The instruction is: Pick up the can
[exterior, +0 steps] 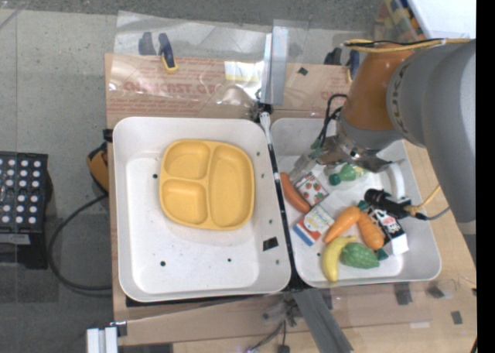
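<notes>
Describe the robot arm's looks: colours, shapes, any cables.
The arm is thick, rounded and grey, with a glossy orange band above the wrist. Below the band sits a metallic hand with dark parts. Thin dark cables loop along the band's side.

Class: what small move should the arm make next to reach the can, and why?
Probably shift the gripper down and rightward in the view, above what looks like the can. The gripper sits near the far side of the right bin, apart from the can, and a carrot lies close on its left.
</notes>
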